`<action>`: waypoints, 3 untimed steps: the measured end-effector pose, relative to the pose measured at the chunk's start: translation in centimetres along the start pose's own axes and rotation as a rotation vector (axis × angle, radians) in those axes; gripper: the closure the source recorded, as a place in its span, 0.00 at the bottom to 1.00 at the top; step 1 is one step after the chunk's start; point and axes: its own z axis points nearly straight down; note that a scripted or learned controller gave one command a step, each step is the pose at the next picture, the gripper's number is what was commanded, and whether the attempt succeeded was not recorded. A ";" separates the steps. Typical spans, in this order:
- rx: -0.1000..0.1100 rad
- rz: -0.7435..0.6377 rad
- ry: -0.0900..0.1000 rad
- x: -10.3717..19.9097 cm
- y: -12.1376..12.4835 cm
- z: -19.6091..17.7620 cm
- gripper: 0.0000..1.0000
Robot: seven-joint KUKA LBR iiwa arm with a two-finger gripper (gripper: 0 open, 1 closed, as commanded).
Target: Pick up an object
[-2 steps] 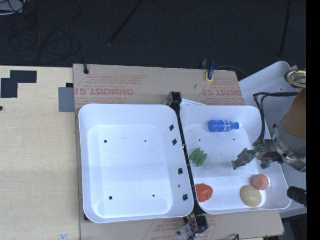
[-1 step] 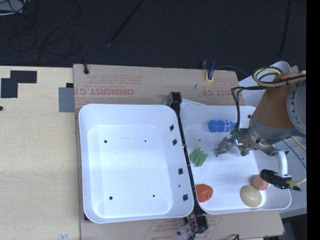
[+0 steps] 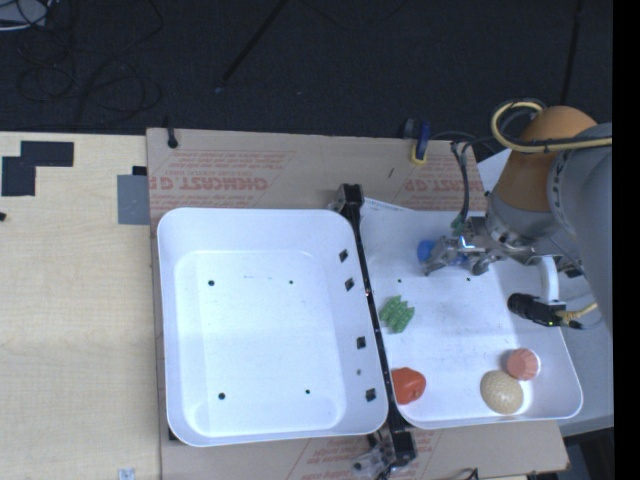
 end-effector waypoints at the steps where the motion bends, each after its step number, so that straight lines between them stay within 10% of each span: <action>1: 0.001 0.005 0.001 -3.5 0.2 -0.3 0.00; 3: 0.000 0.005 0.000 -3.3 -3.6 -0.1 0.00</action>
